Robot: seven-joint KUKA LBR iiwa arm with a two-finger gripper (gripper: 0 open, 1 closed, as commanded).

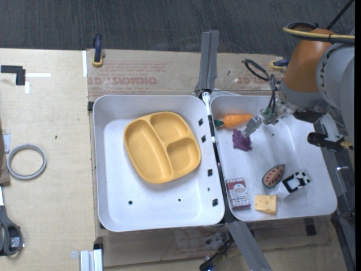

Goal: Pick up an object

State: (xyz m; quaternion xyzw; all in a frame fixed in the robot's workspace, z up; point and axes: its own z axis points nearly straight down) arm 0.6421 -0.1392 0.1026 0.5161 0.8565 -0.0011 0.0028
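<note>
Gripper (252, 126), finger state I cannot tell, tips just at 1 o'clock of crumpled purple plastic leaf (242, 140)

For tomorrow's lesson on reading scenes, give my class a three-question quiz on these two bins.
1. True or false: the yellow plate lies in the right bin.
2. Which item is nearest the end effector? A) cheese B) purple piece C) red carton
3. Fill in: the carrot lies at the right bin's ____ end.

Key: 1 false, it is in the left bin. 2 B. 3 far.
</note>
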